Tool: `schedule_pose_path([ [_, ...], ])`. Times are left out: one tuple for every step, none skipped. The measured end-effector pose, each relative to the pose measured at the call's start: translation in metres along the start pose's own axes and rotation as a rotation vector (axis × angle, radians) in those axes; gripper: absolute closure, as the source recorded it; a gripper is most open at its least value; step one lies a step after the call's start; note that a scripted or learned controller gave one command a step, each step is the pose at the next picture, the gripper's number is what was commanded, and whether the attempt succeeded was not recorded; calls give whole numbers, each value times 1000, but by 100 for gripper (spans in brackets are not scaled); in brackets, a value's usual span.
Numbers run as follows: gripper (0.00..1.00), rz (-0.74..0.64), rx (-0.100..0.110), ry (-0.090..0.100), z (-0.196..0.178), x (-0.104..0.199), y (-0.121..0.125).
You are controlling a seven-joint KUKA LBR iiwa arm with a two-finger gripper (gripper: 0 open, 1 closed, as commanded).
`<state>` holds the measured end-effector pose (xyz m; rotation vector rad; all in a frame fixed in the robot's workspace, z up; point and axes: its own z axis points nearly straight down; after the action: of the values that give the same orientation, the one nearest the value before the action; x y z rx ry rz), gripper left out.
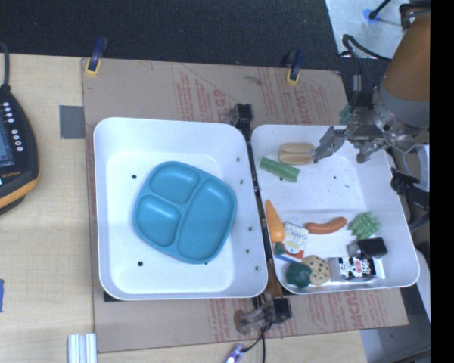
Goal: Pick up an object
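My gripper (345,149) hangs over the back of the right bin (390,184), its two fingers spread apart with nothing between them. One fingertip is just right of a tan bread roll (294,153). A green stick (278,169) lies left of the roll. Toward the bin's front lie an orange carrot (273,219), a sausage (325,225), a green leafy piece (364,223), a black block (371,246), a cookie (316,269), a dark green ball (298,276) and a black-and-white box (355,268).
The left bin (113,203) holds a blue divided plate (185,212). A teach pendant (4,146) sits at the bench's left edge. Clamps (95,57) hold the cardboard at the back.
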<state>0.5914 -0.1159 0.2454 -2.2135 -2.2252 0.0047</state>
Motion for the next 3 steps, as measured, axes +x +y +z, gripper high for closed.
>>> schedule_pose_path([
  [0,0,2,-2,122,19,46],
  [0,-2,-2,-3,153,20,66],
  [0,1,-4,-2,153,3,66],
])
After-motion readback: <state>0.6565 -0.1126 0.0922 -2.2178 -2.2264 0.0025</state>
